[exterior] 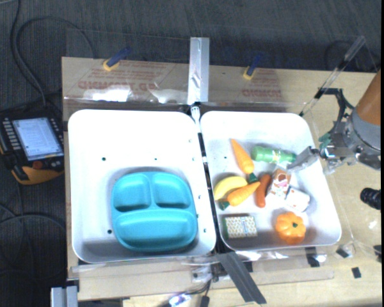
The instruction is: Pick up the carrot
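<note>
white plastic bins sit side by side on the bench; the left bin (89,171) carries a blue tray (155,211) toward its front edge, out of the way of the picking; the right bin (320,190) holds the toys in a loose heap near its middle, likely so a grasp must single one out; the carrot (242,156) lies aslant toward the rear left of that heap, its tip toward the bin's back edge, just beside a green bottle (272,153) and above a banana (229,185); a second orange piece (243,194) lies against the banana, a red sausage (264,190) beside it; a small pumpkin (290,226) rests near the front right corner, a patterned block (239,226) near the front edge, a white carton (288,190) between; its printing is too small to read; the gripper (304,157) hangs over the bin's right side, short of the carrot, nothing between its tips; whether they stand apart or together i cannot tell; faint red lettering on the clear sheet (115,82) behind the bins is illegible.
</note>
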